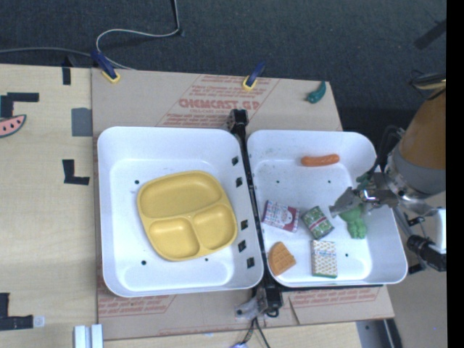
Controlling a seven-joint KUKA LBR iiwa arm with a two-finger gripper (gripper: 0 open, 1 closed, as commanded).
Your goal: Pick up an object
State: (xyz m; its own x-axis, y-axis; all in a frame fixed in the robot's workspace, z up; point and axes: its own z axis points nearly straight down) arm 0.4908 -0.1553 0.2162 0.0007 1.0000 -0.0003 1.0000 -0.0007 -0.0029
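Observation:
My gripper (353, 200) hangs low over the right side of the right bin (290, 142), reaching in from the right. Directly under and beside it lies a green toy (357, 225), partly hidden by the gripper. Whether they touch is unclear. Left of that toy are a small green can (317, 222) and a red and white packet (280, 216). An orange sausage-shaped piece (320, 161) lies near the bin's far wall. An orange biscuit (281, 257) and a white and green carton (324, 258) lie near the front wall.
The left bin (116, 194) holds a yellow divided plate (187, 214). A black divider (244, 187) runs between the bins. Both bins sit on cardboard (210, 100) with yellow clips at its far edge. A small teal thing (316, 92) lies behind the right bin.

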